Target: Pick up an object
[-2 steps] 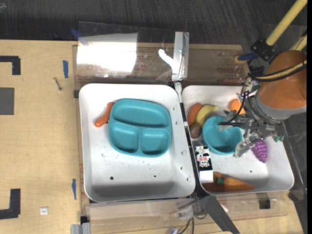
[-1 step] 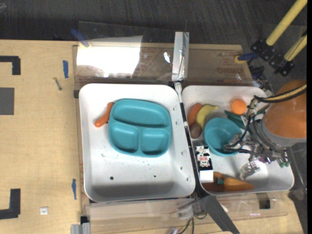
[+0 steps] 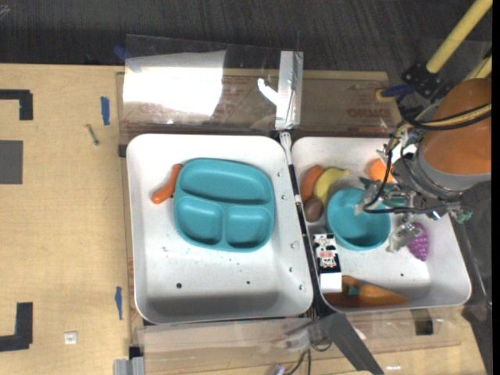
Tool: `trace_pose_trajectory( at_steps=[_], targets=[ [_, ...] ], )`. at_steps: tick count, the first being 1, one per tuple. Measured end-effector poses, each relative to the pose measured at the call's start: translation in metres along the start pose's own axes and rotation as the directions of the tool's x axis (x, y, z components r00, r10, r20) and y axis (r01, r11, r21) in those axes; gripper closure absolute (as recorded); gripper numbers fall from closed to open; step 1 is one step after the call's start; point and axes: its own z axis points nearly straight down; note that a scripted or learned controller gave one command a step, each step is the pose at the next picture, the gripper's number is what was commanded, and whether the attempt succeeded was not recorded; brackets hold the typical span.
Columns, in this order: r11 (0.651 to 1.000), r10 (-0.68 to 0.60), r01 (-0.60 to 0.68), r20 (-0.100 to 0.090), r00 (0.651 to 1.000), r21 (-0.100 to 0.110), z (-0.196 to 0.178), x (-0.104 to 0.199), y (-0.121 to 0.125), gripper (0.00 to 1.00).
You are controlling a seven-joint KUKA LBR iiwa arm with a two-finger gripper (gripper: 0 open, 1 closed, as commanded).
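My gripper (image 3: 384,199) reaches in from the right and hangs over the right rim of a teal bowl (image 3: 353,223) in the right bin (image 3: 449,276). Purple grapes (image 3: 419,244) lie just right of the bowl, beneath the wrist. An orange fruit (image 3: 312,180), a yellow fruit (image 3: 331,179) and a small brown piece (image 3: 313,208) sit at the bowl's upper left. A cow-patterned carton (image 3: 325,251) lies below them. A carrot (image 3: 375,293) rests along the bin's front wall. Another orange piece (image 3: 378,168) peeks out behind the gripper.
The left bin (image 3: 156,280) holds a teal divided plate (image 3: 224,202) and an orange piece (image 3: 165,187) at the plate's left. A clear plastic sheet (image 3: 195,92) stands behind the bins. The wooden bench (image 3: 55,233) extends to the left.
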Motion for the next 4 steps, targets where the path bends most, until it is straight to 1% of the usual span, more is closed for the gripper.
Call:
trace_pose_trajectory(
  at_steps=[1,2,3,4],
  targets=[
    [0.999,-0.054,0.054,-0.006,0.999,-0.007,0.021,0.000,0.023,0.00],
    [0.966,-0.259,0.259,-0.003,0.966,0.001,0.041,-0.007,0.031,0.00],
    [0.966,-0.256,0.256,0.013,0.967,0.022,0.023,-0.012,0.026,1.00],
    [0.918,-0.396,0.396,0.001,0.918,0.002,-0.092,-0.039,-0.009,1.00]
  ],
)
